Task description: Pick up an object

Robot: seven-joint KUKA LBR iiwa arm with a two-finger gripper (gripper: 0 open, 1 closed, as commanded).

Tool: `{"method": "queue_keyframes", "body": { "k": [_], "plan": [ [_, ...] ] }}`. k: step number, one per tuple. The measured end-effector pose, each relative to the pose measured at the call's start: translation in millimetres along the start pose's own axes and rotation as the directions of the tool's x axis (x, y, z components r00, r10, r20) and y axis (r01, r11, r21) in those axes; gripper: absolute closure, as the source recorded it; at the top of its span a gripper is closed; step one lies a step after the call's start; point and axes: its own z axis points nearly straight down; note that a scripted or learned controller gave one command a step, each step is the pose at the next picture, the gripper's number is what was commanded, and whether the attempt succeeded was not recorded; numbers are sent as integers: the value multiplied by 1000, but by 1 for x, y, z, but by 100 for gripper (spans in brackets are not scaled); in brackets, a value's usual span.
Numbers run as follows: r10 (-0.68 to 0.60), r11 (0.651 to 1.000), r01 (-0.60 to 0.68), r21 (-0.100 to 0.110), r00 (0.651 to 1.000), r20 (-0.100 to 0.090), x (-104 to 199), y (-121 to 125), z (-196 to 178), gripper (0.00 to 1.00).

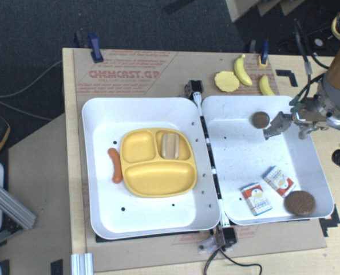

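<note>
My tool (288, 128) hangs over the far part of the right bin (238, 159), and its two fingers stand apart, open, with nothing between them. Just to its left, a small brown round object (260, 119) lies on the bin floor. At the near side of this bin I see two small red and white packets (267, 191) and a dark brown disc (300, 203). The left bin (101, 153) carries a yellow divided tray (157, 162), with an orange sausage (116, 165) just beside it. On the counter (124, 73), far behind the bins, lie two bananas (242, 70).
</note>
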Motion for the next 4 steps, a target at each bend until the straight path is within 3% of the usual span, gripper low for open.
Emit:
{"method": "queue_keyframes", "body": {
  "k": [1, 2, 3, 4],
  "plan": [
    [-2, 1000, 2, -3, 1000, 3, -36, 103, 59, 0],
    [3, 1000, -3, -2, 1000, 2, -100, 136, 146, 0],
    [-3, 1000, 3, 4, 1000, -1, -69, 136, 187, 0],
    [-4, 1000, 4, 1, 1000, -1, -25, 137, 184, 0]
  ]
}}
